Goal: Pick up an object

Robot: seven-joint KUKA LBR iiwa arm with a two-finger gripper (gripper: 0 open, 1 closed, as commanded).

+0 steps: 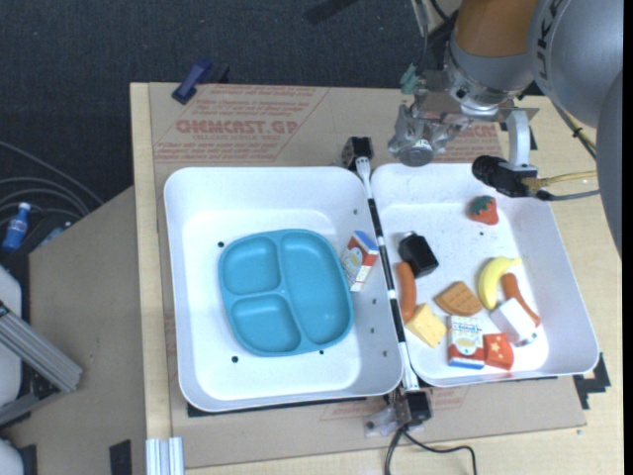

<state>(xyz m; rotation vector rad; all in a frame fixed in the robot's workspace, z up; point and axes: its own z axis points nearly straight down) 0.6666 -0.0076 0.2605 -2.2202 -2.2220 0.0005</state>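
My gripper hangs over the far left corner of the right bin, above the bin's rim, with nothing seen in it. The right bin holds a strawberry, a black block, an orange sausage, a cracker, a yellow banana, a cheese wedge, a small carton and a red box. The nearest item, the black block, lies well toward the front of the gripper.
The left bin holds a blue divided plate and a small milk carton at its right wall. A black clip sits where the bins meet at the back. Cables trail right of the gripper.
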